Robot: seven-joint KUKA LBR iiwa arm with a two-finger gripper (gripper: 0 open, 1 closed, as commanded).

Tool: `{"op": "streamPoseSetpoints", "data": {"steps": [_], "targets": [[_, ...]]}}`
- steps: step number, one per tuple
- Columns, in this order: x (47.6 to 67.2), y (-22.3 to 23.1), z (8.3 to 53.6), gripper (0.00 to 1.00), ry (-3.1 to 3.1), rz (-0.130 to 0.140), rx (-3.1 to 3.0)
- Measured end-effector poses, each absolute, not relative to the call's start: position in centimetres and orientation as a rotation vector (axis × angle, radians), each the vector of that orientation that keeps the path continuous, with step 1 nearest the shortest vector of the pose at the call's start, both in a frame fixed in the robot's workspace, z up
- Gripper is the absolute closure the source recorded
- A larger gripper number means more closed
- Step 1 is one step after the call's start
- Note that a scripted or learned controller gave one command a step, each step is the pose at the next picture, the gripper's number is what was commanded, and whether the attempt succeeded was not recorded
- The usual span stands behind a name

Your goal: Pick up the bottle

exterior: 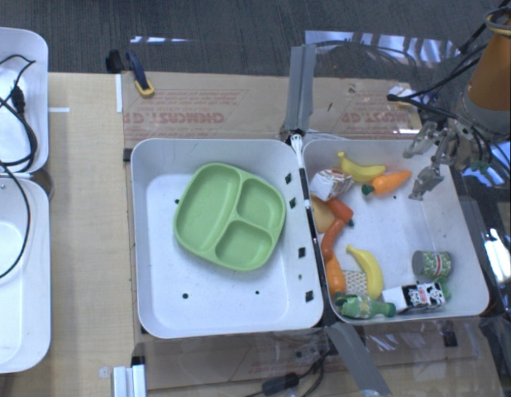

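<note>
A small green bottle (pixel 365 308) lies on its side at the front edge of the right bin (pixel 466 222), beside a black-and-white patterned carton (pixel 422 296). My gripper (pixel 426 164) hangs over the bin's far right corner, well away from the bottle. Its fingers (pixel 424 182) are spread open with nothing between them.
The right bin also holds two bananas (pixel 361 169) (pixel 367 270), carrots (pixel 390 182) (pixel 334 236), a white wrapped item (pixel 328 184) and a green can (pixel 433 263). A green divided plate (pixel 231 216) sits in the left bin (pixel 156 288).
</note>
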State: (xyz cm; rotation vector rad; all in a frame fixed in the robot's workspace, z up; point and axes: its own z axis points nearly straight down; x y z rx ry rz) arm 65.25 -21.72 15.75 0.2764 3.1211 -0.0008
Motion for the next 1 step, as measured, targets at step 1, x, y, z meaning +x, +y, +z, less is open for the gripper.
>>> {"op": "streamPoseSetpoints", "data": {"steps": [1], "targets": [[57.90, -22.16, 9.25, 0.00, 3.127, 0.001, -0.268]]}}
